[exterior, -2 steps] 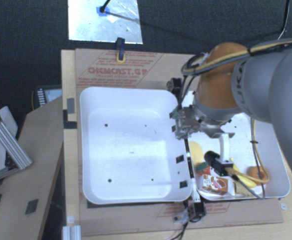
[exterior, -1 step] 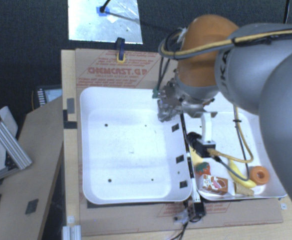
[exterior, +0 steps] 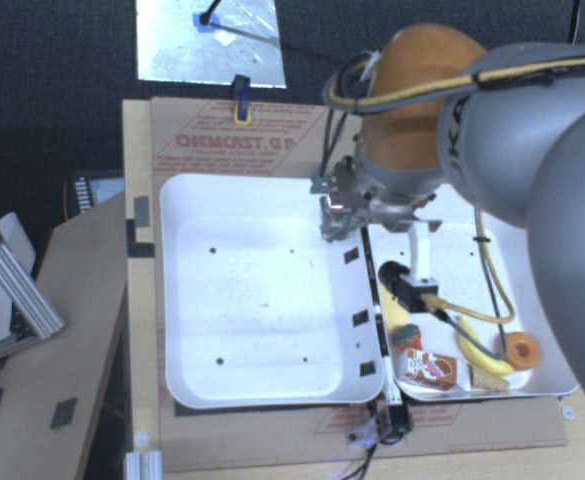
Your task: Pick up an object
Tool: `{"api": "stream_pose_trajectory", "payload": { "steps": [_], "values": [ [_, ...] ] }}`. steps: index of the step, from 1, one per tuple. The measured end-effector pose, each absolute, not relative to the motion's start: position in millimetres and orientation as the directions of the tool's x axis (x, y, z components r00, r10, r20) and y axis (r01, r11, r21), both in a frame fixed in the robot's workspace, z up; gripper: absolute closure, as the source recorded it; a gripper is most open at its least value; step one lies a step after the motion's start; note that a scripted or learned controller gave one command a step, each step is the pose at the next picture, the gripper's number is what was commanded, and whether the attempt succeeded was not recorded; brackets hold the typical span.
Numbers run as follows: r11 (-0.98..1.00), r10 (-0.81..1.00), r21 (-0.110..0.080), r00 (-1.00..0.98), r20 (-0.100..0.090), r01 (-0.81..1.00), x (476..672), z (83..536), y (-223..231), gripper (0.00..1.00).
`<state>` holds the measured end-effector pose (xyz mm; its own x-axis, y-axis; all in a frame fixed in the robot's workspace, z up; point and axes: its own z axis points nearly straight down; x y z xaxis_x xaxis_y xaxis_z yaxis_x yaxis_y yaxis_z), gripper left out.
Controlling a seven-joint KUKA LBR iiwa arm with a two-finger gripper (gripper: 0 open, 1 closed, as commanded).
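Note:
My gripper (exterior: pixel 340 218) hangs over the divide between the two bins, at the back edge of the left bin (exterior: pixel 252 298). Its fingers are hidden under the wrist, and nothing shows between them. In the right bin (exterior: pixel 532 383) lie a yellow banana (exterior: pixel 477 353), an orange ring-shaped toy (exterior: pixel 521 350), a small red and white packet (exterior: pixel 427 368), and a small red and green item (exterior: pixel 405 336) near the front left corner. All of them sit toward the front of that bin, well in front of the gripper.
The grey arm with its orange band (exterior: pixel 417 98) covers the back and right of the right bin. A cardboard sheet (exterior: pixel 222 138) lies under the bins, with a shiny metal plate (exterior: pixel 207 28) behind it. An aluminium frame (exterior: pixel 12 278) stands at far left.

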<state>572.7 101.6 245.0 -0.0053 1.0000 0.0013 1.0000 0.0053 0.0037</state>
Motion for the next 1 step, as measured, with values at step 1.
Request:
{"api": "stream_pose_trajectory", "payload": {
  "steps": [1],
  "values": [
    [0.003, 1.0, -0.009, -0.003, -0.002, 1.0, 593.6, 81.4, 110.6, 1.0]
  ]
}}
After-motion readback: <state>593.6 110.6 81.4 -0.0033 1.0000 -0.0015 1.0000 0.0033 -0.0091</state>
